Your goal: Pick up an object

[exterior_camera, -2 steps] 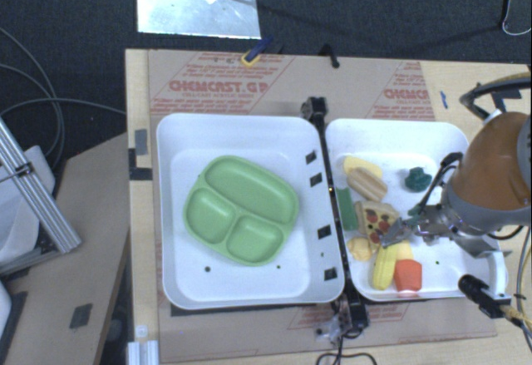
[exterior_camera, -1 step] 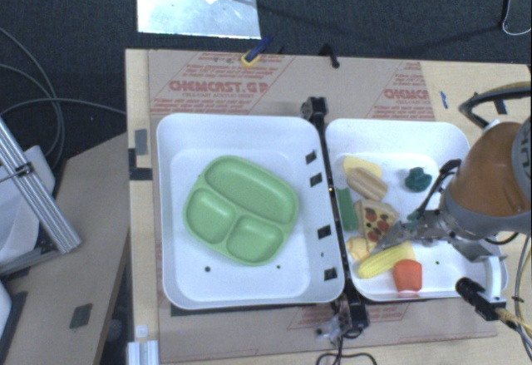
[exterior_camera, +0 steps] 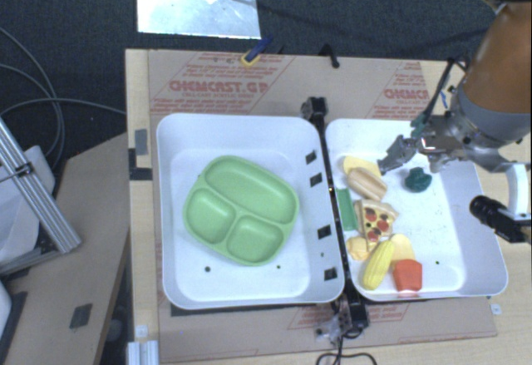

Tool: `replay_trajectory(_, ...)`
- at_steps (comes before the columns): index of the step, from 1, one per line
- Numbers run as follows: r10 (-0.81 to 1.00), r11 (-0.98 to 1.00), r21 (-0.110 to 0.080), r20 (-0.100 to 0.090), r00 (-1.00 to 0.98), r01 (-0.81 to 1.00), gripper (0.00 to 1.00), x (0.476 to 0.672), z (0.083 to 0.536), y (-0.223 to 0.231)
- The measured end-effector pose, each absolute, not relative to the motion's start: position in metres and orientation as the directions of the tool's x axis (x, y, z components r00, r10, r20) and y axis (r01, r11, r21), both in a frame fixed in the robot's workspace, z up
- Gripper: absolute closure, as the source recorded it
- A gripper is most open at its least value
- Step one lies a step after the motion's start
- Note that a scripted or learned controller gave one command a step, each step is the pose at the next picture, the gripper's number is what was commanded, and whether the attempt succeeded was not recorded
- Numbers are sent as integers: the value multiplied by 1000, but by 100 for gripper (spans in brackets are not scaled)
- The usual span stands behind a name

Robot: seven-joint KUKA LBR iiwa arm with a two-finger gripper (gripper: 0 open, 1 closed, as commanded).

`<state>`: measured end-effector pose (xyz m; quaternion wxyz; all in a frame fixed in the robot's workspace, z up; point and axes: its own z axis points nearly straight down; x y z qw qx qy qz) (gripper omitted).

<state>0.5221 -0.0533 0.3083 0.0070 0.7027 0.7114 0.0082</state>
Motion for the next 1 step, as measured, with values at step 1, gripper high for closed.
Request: replay_trajectory(1,1000,1,-12,2,-1,1000,0,484,178,-41)
